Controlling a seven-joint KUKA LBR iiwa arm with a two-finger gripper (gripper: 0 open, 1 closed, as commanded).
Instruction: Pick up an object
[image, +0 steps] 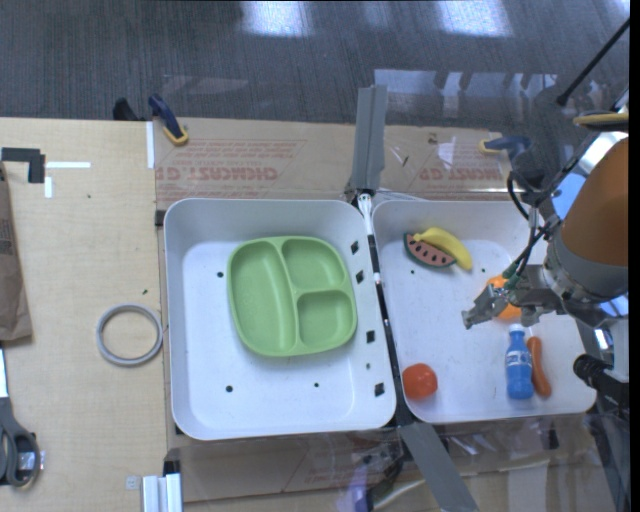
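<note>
Lower right bin (470, 405): one orange ball (419, 381), one blue bottle (518, 365), one orange carrot (540, 366). Upper right: one watermelon slice (428, 251), one banana (447, 245). Gripper (487, 311) mid-right, finger state unclear. Left bin (190, 330): one green divided plate (293, 295).

- The bench (80, 260) has a pale wood top on the left, with brown cardboard (260, 165) laid along the far side.
- Two shallow white bins sit on it side by side, touching: the left bin (190, 330) and the right bin (450, 395).
- A grey ring (130, 333) lies flat on the wood, just left of the left bin.
- Scissors (18, 455) rest at the near left edge (partly cut off).
- A blue and yellow clamp (168, 118) grips the cardboard's far left corner.
</note>
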